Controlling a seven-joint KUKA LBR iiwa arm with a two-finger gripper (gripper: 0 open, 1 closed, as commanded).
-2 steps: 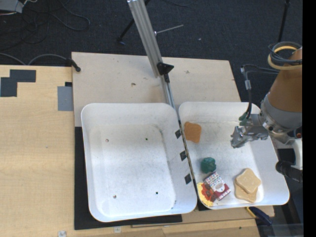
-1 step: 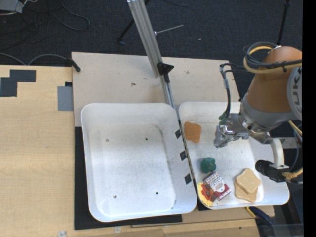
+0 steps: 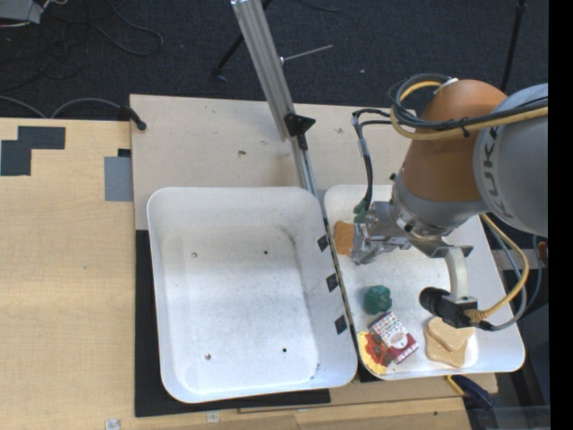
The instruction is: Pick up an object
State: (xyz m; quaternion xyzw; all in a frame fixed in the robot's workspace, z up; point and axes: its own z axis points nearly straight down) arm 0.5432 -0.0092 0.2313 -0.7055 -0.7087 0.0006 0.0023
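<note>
My gripper (image 3: 365, 247) hangs low over the upper left part of the right bin (image 3: 501, 352), under the grey arm with its orange band. An orange object (image 3: 342, 236) lies just to its left, against the bin's left wall, partly hidden by the gripper. Below the gripper sits a small dark green lump (image 3: 377, 297). Further toward the front lie a red and white packet (image 3: 392, 337), resting on something yellow (image 3: 368, 351), and a tan bread-like piece (image 3: 448, 342) at the front right.
The left bin (image 3: 179, 222) stands beside the right one, with black clips along the shared edge. A slanted metal rail (image 3: 269, 70) rises behind the bins. A wooden table surface (image 3: 63, 276) lies to the left.
</note>
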